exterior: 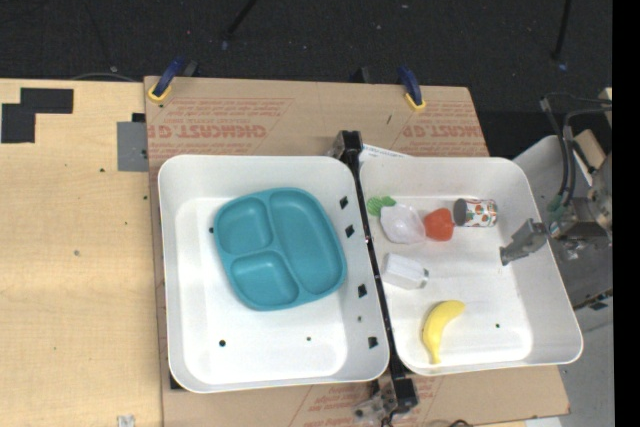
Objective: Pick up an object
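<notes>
I see the teal divided plate point(278, 248) lying flat in the left bin point(190, 335). To its right, past the black divider point(366, 255), the right bin point(540, 315) holds a banana point(440, 328), a red fruit point(438, 224), a clear plastic piece point(402, 224) touching a green item point(379, 205), a small patterned can point(476, 212) on its side and a white block point(405, 271). The gripper point(523, 241) hangs by that bin's right wall.

You've got open floor in the right bin point(545, 335) along its right side and top. Banana point(441, 327), clear cup point(404, 271), and red object point(439, 225) crowd its left half. Teal tray point(278, 248) fills most of the left bin point(190, 355).
</notes>
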Tool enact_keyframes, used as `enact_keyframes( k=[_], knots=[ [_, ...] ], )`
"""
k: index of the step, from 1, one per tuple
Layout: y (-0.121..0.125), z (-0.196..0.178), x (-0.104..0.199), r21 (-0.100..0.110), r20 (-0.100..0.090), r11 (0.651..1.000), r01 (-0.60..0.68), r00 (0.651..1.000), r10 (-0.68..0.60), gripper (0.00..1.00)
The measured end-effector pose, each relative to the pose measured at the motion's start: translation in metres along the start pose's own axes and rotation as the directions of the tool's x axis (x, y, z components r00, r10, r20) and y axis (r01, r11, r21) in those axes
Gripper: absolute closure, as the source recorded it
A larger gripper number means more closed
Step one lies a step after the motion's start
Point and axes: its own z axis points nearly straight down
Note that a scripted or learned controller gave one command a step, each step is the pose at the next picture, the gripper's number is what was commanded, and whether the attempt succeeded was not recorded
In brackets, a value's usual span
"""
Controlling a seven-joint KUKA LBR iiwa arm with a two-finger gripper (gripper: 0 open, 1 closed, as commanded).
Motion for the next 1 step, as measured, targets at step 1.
enact_keyframes(
  k=[1],
  knots=[
    [0.0017,-0.0164,-0.0007,-0.013,0.003,1.000,0.000,1.000,0.000,1.00]
  ],
)
